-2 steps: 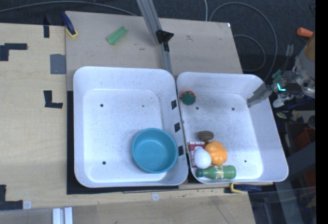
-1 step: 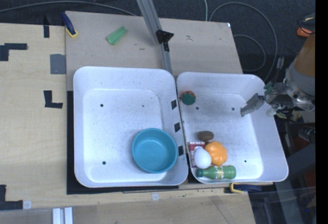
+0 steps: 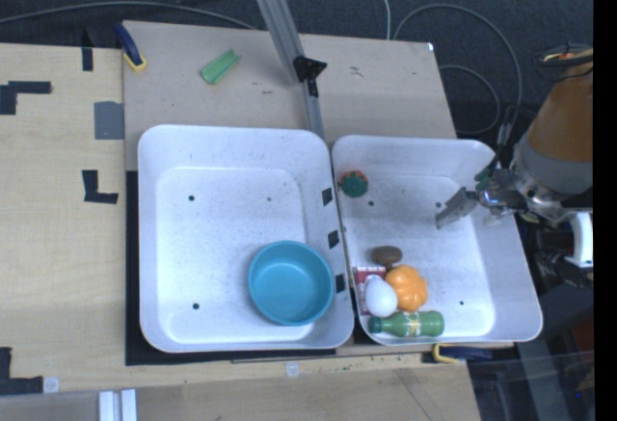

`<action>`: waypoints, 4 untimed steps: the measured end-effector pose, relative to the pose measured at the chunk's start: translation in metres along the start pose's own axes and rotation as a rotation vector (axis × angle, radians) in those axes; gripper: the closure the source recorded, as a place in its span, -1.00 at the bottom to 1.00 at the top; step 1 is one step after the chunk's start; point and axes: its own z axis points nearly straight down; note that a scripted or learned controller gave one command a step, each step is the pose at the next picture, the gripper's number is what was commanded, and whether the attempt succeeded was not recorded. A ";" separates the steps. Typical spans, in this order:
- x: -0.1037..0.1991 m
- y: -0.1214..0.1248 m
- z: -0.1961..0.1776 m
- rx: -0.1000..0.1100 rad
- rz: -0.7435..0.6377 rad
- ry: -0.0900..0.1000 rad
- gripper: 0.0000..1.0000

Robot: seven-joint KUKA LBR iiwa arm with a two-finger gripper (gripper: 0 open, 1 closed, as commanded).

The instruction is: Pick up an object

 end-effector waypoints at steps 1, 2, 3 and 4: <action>0.001 0.001 0.044 -0.001 0.000 0.000 -1.00; 0.001 0.002 0.031 -0.004 -0.001 0.000 1.00; -0.002 -0.004 -0.029 -0.011 0.001 -0.003 1.00; -0.005 -0.007 -0.091 -0.013 0.000 -0.004 1.00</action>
